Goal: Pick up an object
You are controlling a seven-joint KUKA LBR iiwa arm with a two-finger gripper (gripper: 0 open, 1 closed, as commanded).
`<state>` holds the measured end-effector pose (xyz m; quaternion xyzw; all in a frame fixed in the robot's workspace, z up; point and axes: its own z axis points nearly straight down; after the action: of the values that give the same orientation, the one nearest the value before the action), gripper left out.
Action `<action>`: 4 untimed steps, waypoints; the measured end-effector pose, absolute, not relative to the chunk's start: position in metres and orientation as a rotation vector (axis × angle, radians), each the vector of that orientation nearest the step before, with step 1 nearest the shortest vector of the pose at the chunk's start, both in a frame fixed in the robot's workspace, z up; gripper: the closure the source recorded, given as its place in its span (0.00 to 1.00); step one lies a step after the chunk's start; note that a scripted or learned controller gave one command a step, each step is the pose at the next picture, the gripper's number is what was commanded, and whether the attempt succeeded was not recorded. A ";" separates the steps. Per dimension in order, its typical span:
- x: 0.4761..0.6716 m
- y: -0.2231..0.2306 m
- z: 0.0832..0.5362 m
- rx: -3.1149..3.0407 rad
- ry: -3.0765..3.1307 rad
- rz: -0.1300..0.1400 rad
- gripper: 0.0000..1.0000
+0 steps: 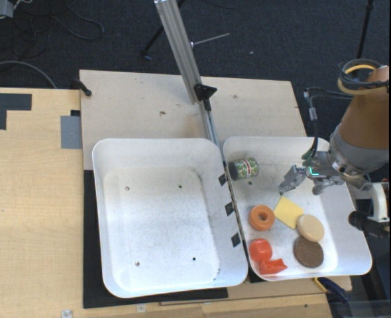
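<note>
The gripper [307, 181] is seen over the right bin [354, 260], reaching in from the right, with its two grey fingers [289, 179] spread apart and nothing between them. One finger points left toward the bin's middle, the other lies nearer the right wall. Just near and slightly left of the gripper, a yellow block [288, 211] lies on the bin floor, close to the left fingertip but not clasped. An orange ring [262, 217] rests to the left of the block, touching or nearly touching it. A tan disc [310, 227] lies just right of the block, and a brown disc [308, 252] sits nearer still. A red piece [264, 255] lies at the near left. A small green-labelled can [244, 168] lies on its side at the far left of this bin, well apart from the gripper. The left bin [116, 177] stands beside it.
</note>
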<state>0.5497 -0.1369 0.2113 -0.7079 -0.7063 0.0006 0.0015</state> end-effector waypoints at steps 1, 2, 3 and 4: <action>0.547 -0.135 0.147 -2.216 -2.215 0.008 0.00; 0.552 -0.133 0.102 -2.225 -2.223 -0.016 0.00; 0.552 -0.135 0.114 -2.232 -2.220 -0.017 1.00; 0.552 -0.125 0.168 -2.220 -2.225 -0.002 1.00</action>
<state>0.5518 -0.1249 0.1677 -0.7064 -0.7079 -0.0007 -0.0006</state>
